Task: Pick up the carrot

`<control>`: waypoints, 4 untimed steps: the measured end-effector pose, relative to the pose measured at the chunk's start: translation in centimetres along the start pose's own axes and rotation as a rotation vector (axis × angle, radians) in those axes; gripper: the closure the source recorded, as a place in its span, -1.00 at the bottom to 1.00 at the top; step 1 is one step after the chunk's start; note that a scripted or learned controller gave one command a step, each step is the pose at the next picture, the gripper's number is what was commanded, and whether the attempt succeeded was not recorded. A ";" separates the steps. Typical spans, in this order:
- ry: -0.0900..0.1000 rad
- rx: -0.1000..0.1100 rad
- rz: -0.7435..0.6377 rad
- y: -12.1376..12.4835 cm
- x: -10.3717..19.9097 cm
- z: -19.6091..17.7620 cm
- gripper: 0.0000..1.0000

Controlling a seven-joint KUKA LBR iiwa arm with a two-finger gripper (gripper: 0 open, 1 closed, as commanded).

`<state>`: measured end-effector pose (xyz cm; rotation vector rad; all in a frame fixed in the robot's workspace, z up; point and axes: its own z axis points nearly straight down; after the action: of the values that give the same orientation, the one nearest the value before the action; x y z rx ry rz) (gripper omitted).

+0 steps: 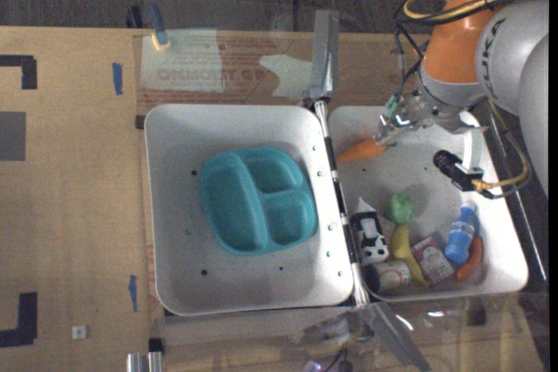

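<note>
Landmark: the divider (324,144) where the two white bins meet. Left of the divider, the left bin (174,274) holds a teal compartment plate (259,200), lying roughly centred and well apart from the divider. Just right of the divider, in the upper left part of the right bin (510,270), lies the carrot (361,152): orange, tapered, its pointed end nearest the divider and its thick end farther right and slightly higher, so the long axis runs left to right with a shallow upward tilt. Farther right of the divider and lower in the same bin sit a black-and-white carton (370,237), a green piece (401,207), a banana (404,250), a blue bottle (461,235) and a small packet (432,259), all clustered well apart from the carrot. The gripper (391,124) hangs at the carrot's thick end, up and to the right of it, the grey arm (514,39) reaching in from the right side. The tips appear to touch or overlap that thick end, but the view is too blurred there to resolve them; I cannot tell whether the jaws are released, clenched or grasping the carrot. Judgement: the carrot extends down-left from the jaws toward the divider, so any grasp here is at the end, not mid-body; a pinch there risks the tapered body pivoting or slipping out.
</note>
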<state>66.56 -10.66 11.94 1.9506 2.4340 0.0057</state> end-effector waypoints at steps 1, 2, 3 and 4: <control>0.001 -0.007 0.107 0.7 0.0 0.6 1.00; 0.009 -0.014 0.138 0.9 -1.6 1.5 1.00; 0.013 0.015 0.140 -0.1 -1.5 3.3 -1.00; 0.009 0.008 0.138 0.1 -1.5 2.1 1.00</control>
<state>67.08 -12.14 9.90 2.1221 2.3030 0.0066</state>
